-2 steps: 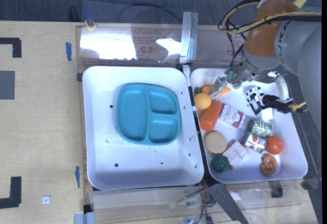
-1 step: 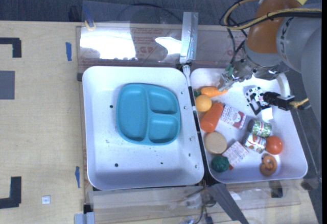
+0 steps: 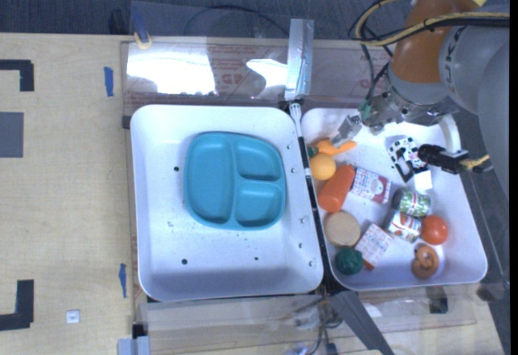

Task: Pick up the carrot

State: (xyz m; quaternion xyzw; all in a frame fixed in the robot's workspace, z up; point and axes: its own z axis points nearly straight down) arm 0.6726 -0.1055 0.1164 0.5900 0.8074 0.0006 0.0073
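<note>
The carrot (image 3: 335, 188) lies in the right bin (image 3: 469, 208), near its left wall, just below a small orange ball (image 3: 322, 166). Its long axis runs at a slant: the narrow end points up and to the right, and the thick end down and to the left. It touches a white packet (image 3: 371, 186) with red print, but the writing is too small for me to read. Two small cans (image 3: 411, 213) with labels lie to the right; I cannot read these either. The gripper (image 3: 350, 128) hangs above the bin's top left corner, apart from the carrot. If it is spread or pressed together, I cannot tell. The left bin (image 3: 154, 208) holds a blue tray (image 3: 235, 180).
</note>
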